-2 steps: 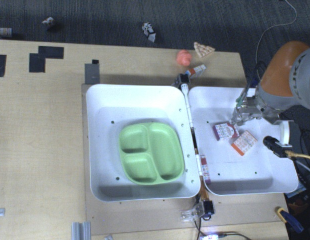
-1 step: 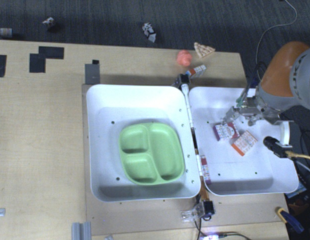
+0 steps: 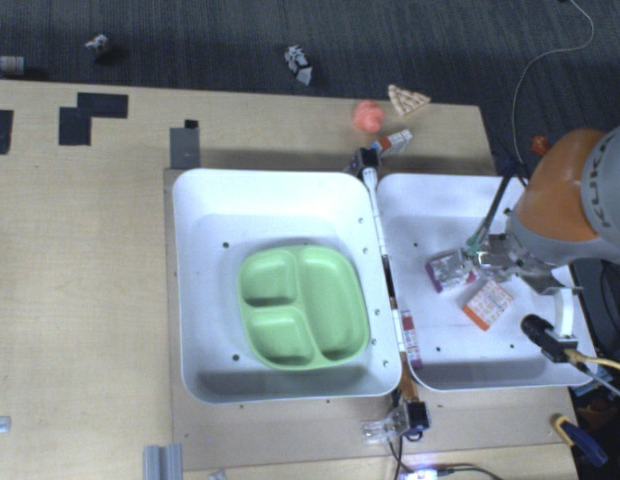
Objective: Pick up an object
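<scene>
1. Bench [image 3: 80, 298], nearest the camera along the lower edge: flat, pale wood-look surface, matt, with dark rectangular patches at the upper left.
2. Left bin [image 3: 205, 268]: shallow white tray with rounded corners and smooth walls. It contains one green plate [image 3: 302, 304], glossy plastic, rounded-square, divided into three compartments.
3. Right bin [image 3: 430, 353]: same white shallow form, set just beside the left bin. It contains two small items.
4. Arm [image 3: 570, 193]: grey body with an orange band, entering from the right and reaching over the right bin.
5. Gripper [image 3: 482, 256]: positioned low over the right bin, between the two items; whether it is spread or pressed together cannot be told.
6. Orange packet [image 3: 487, 306]: flat, rectangular, printed wrapper, lying on the bin floor just below the gripper.
7. Clear wrapped item [image 3: 447, 268]: crinkled, shiny, just left of the gripper.
8. Pink ball [image 3: 368, 116]: round, matt, resting on the bench beyond the bins.
</scene>
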{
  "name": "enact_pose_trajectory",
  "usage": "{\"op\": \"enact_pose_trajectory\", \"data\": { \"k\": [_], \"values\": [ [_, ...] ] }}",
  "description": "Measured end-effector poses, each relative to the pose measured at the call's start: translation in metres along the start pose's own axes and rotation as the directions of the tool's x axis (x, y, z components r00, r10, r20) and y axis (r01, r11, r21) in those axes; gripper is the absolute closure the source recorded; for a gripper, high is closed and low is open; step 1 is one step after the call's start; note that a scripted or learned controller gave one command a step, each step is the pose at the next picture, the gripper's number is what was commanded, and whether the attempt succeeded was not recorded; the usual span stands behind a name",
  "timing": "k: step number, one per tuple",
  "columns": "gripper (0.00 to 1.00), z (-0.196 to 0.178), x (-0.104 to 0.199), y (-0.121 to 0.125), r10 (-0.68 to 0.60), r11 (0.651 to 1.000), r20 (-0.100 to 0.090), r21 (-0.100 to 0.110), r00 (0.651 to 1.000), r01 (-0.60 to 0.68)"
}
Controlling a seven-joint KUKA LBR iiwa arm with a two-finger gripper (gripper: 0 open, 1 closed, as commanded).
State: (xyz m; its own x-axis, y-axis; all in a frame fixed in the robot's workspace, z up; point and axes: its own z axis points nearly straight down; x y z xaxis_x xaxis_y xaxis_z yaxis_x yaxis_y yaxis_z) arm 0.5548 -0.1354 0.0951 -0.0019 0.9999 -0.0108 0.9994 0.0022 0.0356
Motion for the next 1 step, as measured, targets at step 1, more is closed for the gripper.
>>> {"op": "enact_pose_trajectory", "data": {
  "k": [1],
  "values": [
    [1.00,-0.0116,0.0004,0.0020,-0.001,1.000,-0.001,-0.003,1.000,0.001]
  ]
}}
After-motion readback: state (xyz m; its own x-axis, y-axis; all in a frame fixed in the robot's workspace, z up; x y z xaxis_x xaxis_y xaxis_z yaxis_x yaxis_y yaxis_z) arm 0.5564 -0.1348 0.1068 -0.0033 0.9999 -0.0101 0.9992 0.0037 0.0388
